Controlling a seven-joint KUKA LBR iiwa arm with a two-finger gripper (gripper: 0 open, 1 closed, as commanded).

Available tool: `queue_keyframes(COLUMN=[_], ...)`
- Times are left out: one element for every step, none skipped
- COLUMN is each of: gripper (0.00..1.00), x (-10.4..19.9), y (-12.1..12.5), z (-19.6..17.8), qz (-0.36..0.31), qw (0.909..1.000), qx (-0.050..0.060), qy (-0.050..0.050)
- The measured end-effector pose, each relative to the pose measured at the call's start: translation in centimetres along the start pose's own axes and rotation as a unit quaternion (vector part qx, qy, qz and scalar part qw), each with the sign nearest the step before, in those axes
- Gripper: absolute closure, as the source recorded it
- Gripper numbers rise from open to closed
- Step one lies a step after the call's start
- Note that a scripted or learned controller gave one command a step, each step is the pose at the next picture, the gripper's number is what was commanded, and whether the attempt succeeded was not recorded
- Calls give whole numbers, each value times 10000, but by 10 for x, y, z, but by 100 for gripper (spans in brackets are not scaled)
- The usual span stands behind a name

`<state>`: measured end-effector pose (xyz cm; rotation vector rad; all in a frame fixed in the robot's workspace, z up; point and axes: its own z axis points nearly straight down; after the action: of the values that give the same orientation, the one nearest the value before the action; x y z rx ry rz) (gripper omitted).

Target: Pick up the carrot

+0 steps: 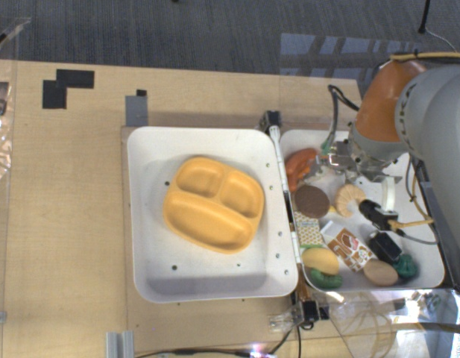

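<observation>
Hand (335, 157) is down in the right bin (438, 274), just beside the orange carrot (298, 164) at its far-left corner; can't tell its state; carrot not lifted yet, so the pickup's still to do.

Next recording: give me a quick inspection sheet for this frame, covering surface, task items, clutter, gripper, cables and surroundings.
Surface: light wooden bench bearing two shallow white bins.
Job's things: orange-red carrot lying at the right bin's upper left.
Clutter: yellow three-compartment plastic tray in the left bin; round brown disc, yellow lemon-shaped toy, printed snack packet and green toy in the right bin.
Gripper: two-finger gripper just right of the carrot; grip state unclear.
Cables: black cable looping along the arm; wires at the bench's front edge.
Surroundings: grey carpet.
</observation>
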<state>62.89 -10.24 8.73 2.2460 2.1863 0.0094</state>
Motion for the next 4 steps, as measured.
queue_keyframes(gripper=[0,0,0,100], x=[-67,4,-42,-41], y=[-23,19,37,39], z=[-58,0,3,-9], qz=[-643,-106,1130,1104], qw=[9979,9999,9934,9937], qx=[-5,-8,202,178], qy=[-29,7,23,4])
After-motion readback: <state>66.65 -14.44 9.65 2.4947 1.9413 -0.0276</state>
